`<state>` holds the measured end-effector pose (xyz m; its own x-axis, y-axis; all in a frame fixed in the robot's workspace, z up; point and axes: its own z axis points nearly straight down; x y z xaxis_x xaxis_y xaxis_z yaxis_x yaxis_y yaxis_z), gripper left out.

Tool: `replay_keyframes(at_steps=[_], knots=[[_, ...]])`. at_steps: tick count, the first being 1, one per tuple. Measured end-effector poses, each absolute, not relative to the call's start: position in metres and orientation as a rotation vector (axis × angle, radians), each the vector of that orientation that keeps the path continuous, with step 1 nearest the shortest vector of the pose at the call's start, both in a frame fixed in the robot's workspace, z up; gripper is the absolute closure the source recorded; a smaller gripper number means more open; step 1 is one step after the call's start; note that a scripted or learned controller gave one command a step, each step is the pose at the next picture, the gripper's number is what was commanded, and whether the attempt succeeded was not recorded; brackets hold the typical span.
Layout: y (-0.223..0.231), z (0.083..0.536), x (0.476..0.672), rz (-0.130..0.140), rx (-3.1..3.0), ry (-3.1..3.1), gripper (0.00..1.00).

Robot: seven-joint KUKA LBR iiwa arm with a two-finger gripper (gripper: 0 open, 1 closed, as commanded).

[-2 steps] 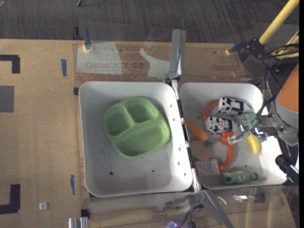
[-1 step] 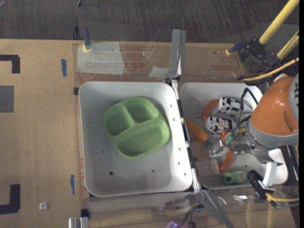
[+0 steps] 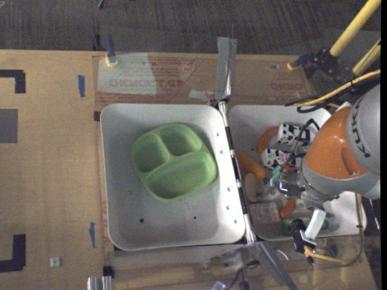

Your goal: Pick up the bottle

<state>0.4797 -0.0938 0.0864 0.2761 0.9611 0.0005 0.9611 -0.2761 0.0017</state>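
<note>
In the camera view, two white bins sit side by side on the wooden bench (image 3: 48,180). The left bin (image 3: 115,180) holds a green divided plate (image 3: 174,162), tilted a little and lying toward the bin's upper middle.

The right bin (image 3: 248,121) is crowded. A black-and-white patterned thing (image 3: 286,133) lies near its far side, with a rounded orange thing (image 3: 265,139) just beside it. A long orange piece (image 3: 251,164) lies close to the wall shared with the left bin. Nearer the camera are a tan disc (image 3: 253,188) and a flat pale packet (image 3: 263,212).

The arm (image 3: 338,150) reaches in from the right and covers much of this bin. Its gripper (image 3: 284,183) hangs low among the clutter, near the middle of the right bin. The wrist hides it from above, so it cannot be told whether the claw is released or clenched, or whether anything sits in it.

The bottle (image 3: 295,225) seems to be the small green thing at the near edge of the right bin. It is partly hidden, and its shape is too small to read surely. It lies near the gripper but apart from it.
</note>
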Motion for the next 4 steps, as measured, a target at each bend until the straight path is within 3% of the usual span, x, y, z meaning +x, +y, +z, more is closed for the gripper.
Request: replay_keyframes(at_steps=[1, 2, 3, 4], knots=[[-0.124, 0.29, 0.48, -0.002, 2.503, 1.898, 0.0], [-0.041, 0.185, 0.479, -0.003, 2.37, 2.065, 0.0], [-0.02, 0.22, 0.517, 0.0, 2.274, 2.166, 0.0], [-0.079, 0.268, 0.641, 0.0, 2.318, 2.118, 0.0]])
